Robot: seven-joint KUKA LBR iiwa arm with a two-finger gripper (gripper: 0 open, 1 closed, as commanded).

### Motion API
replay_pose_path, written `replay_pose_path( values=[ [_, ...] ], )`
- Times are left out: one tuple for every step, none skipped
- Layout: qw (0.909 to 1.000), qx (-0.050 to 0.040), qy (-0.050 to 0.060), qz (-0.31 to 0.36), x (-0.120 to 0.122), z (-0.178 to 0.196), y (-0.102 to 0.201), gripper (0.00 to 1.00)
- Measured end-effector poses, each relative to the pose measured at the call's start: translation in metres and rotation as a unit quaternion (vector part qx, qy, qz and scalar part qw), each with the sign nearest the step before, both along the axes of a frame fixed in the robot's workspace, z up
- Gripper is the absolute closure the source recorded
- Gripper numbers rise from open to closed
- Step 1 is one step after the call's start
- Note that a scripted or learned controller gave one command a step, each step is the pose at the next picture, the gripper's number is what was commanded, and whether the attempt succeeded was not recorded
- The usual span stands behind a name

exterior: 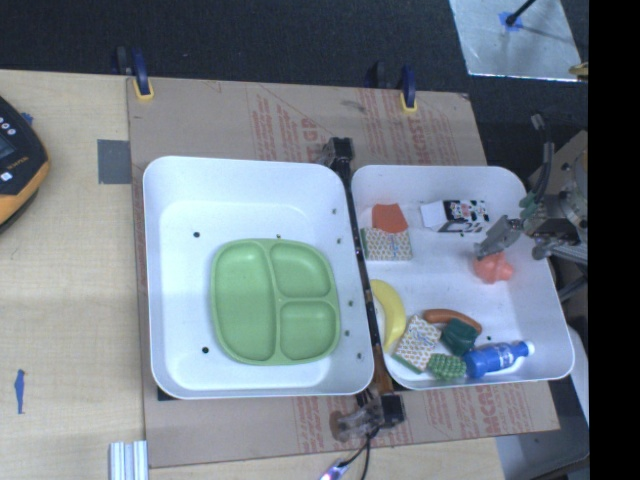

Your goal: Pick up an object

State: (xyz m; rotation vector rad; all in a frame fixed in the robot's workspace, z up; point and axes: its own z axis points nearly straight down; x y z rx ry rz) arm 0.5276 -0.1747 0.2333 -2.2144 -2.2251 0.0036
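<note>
My gripper (513, 249) hangs over the right side of the right bin (540, 298), reaching in from the right edge. Its fingers are spread open with nothing between them. A salmon-pink lump (493, 268) lies just below the left fingertip (487, 248); whether they touch is unclear. Further left in that bin are a white and black box (455, 214), an orange block (389, 216) and a patterned sponge (387, 245). Along the bin's front lie a banana (390, 312), a red sausage (450, 319), a dark green piece (459, 337) and a blue bottle (496, 358).
The left bin (170, 218) holds a green divided plate (274, 301). Two patterned pads (418, 343) sit by the banana. A yellow and black device (15, 168) lies at the bench's far left. Blue clamps (407, 86) pin the cardboard at the back.
</note>
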Motion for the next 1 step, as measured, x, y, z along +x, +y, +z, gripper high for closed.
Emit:
replay_pose_path(
  values=[
    [1.0000, -0.0002, 0.001, 0.000, 0.0516, -0.1422, -0.0367, 0.00]
  ],
)
